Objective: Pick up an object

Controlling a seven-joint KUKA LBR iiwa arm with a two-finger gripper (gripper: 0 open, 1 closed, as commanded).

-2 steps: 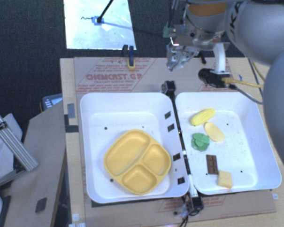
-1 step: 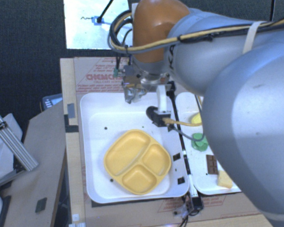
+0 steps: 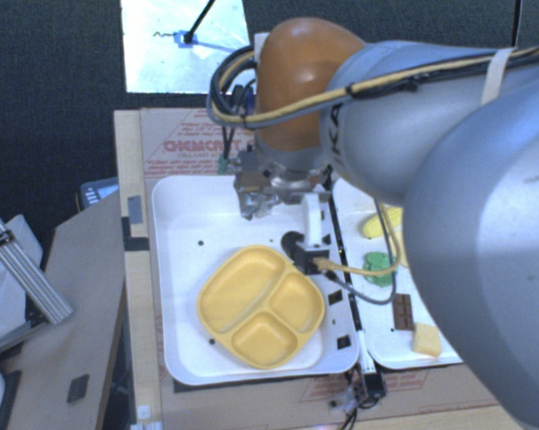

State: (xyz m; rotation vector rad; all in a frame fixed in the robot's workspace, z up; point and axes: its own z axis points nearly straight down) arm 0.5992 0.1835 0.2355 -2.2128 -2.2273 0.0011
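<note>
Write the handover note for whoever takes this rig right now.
The tool hangs over the back of the left bin, just behind the yellow divided plate; its grip state is unclear.
The right bin holds a yellow piece, a green piece, a brown block and a pale wedge.
Done: nothing lifted; the plate lies flat.
Left: grasp one thing and raise it.

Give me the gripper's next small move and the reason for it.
Probably slide the gripper toward the camera, over the far rim of the yellow divided plate. It stands above bare floor at the far end of the left bin, and the plate lies apart from it, nearer the camera.
</note>
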